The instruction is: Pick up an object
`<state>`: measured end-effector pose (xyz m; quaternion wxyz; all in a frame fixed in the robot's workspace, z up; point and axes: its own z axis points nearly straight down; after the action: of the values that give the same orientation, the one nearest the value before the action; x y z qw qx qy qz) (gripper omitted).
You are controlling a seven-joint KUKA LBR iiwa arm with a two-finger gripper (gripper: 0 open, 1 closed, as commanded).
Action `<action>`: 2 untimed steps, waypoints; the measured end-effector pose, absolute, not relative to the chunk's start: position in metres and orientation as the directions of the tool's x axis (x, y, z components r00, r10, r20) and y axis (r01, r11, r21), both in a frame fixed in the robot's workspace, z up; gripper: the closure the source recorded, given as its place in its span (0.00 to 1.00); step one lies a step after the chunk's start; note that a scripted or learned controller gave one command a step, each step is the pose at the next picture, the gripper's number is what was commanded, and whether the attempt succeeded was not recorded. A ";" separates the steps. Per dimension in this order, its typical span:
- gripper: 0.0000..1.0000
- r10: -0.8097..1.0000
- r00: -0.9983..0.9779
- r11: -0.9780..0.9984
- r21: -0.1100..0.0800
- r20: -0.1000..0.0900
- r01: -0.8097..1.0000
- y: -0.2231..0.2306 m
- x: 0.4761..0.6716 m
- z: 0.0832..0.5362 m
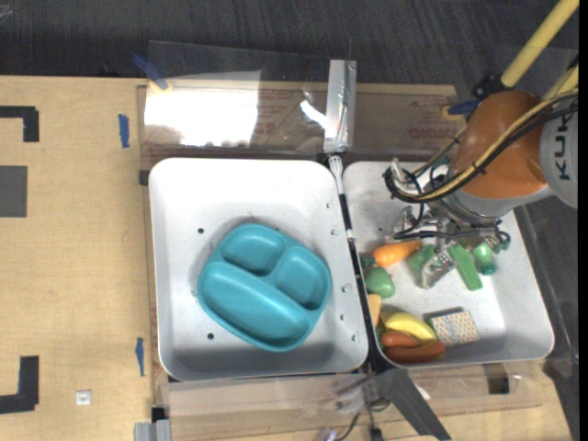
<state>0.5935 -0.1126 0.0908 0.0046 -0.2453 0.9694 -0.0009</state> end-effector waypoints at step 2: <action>0.00 -0.291 -0.957 0.957 -0.006 -0.015 -0.291 -0.102 0.523 0.091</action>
<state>0.5228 -0.1020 0.0906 0.0079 -0.1471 0.9891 -0.0017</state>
